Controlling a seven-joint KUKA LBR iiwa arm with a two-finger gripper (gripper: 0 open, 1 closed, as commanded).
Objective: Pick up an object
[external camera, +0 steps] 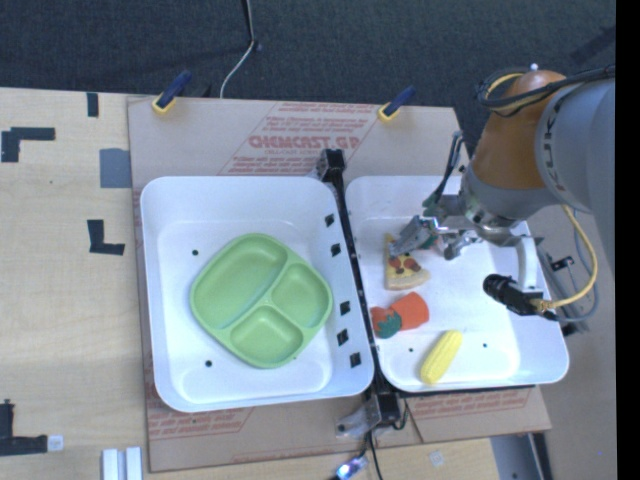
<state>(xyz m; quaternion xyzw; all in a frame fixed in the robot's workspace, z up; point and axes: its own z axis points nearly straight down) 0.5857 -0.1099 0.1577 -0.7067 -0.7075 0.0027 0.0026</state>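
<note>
pizza slice just below-left of pincer, right bin

Wooden bench — cardboard sheet, dark carpet behind.

The wooden bench bears a cardboard sheet under two white bins.

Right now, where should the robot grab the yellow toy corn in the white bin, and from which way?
Probably across the middle of the yellow toy corn cob, coming straight down from above. It lies flat and slanted in the right white bin, with bare floor along both long sides, so fingers could close across its narrow width. The orange and red toy vegetable sits apart on its left, out of the way.
</note>
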